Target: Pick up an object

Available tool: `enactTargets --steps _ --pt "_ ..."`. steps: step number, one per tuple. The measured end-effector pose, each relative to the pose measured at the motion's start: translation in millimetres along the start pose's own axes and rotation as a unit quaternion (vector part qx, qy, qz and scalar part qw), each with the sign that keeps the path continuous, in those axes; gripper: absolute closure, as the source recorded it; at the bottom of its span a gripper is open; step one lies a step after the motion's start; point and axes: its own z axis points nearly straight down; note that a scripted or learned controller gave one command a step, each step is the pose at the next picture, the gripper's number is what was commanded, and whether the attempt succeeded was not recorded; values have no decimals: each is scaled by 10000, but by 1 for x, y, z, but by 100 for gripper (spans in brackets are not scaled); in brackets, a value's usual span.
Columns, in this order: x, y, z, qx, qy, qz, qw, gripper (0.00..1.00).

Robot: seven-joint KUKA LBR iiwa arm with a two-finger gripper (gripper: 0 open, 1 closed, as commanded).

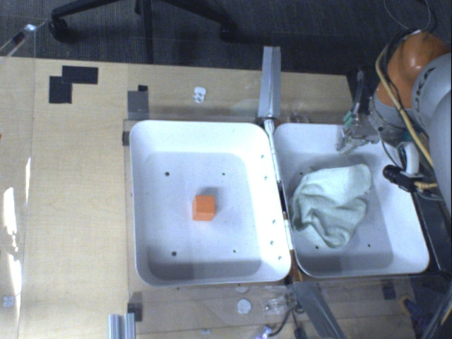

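You've got open floor all round the orange block (204,207) in the left bin (145,189); nothing near it, walls well apart. Right bin (402,256): crumpled cloth (333,203) takes up the middle, w/ bare strips along the near and right sides. Gripper (351,134) hangs over its far edge.

The arm (424,83) is pale grey with smooth, rounded casings, and a glossy orange band (409,58) wraps it above the wrist. A thin yellowish cable (409,122) runs along the grey casing below the orange band, and a dark cable (402,6) loops away above that band. Beside the band, lower down, sits the gripper (351,134), a small block of dull metal with greenish parts. A black fitting (399,176) juts out under the grey casing.
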Motion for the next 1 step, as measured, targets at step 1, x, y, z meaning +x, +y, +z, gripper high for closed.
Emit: enactTargets --steps 1 --pt "18 -1 -88 31 24 -703 9975 100"
